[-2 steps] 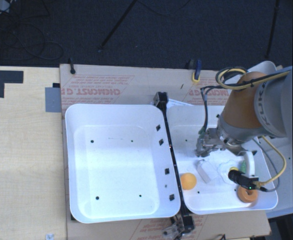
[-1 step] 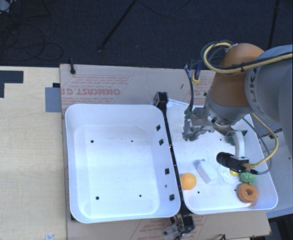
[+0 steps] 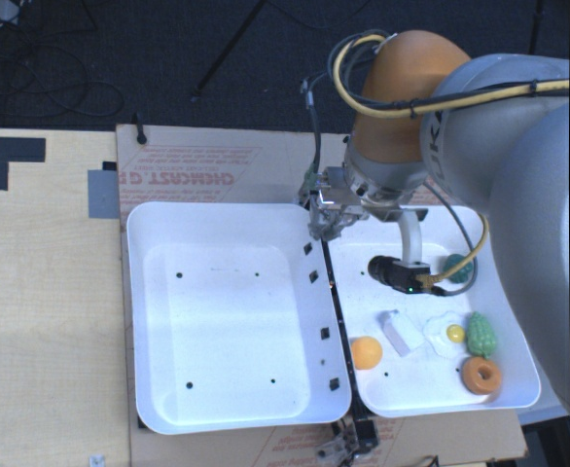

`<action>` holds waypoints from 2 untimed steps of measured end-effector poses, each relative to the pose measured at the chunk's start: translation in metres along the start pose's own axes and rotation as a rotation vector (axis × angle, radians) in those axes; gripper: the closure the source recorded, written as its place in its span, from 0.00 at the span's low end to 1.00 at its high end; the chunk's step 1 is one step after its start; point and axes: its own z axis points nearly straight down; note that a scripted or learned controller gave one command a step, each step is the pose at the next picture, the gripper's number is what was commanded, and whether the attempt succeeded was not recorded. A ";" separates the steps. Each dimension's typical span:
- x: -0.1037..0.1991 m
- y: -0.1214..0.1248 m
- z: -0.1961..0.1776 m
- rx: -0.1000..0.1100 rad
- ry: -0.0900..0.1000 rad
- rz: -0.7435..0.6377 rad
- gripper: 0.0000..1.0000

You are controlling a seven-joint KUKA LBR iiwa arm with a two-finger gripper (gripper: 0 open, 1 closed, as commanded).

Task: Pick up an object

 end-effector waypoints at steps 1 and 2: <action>0.102 0.019 0.008 0.004 -0.001 0.001 1.00; 0.167 0.028 0.000 0.004 -0.002 0.005 1.00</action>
